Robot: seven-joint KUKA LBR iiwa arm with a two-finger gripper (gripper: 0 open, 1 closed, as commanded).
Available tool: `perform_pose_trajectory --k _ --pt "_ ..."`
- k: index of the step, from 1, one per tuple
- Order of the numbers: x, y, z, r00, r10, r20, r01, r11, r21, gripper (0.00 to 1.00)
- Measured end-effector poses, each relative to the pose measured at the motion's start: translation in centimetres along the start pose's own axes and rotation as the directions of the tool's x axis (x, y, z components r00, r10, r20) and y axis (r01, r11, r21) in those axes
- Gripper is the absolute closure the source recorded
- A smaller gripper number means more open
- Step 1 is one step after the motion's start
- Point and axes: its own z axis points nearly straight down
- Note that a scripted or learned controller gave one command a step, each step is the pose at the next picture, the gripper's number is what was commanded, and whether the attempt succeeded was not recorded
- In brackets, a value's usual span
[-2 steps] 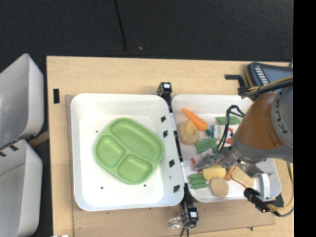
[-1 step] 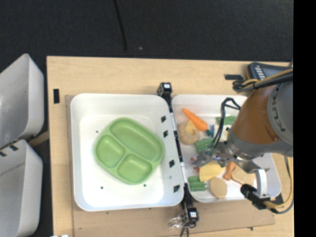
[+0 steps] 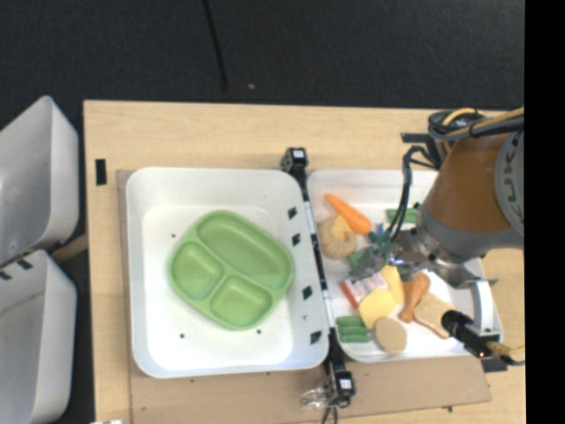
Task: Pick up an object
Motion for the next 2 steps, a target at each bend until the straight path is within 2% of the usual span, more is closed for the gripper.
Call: perform_pose_trajectory --k 1,2 --pt "-5.9 -0.1 -5.1 1.0 0.009 0.004 -0.009 1.0 0.002 0.0" --pt "-7.7 -0.6 7.5 1.0 0.008 -0.002 -0.008 1.0 0.018 0.0"
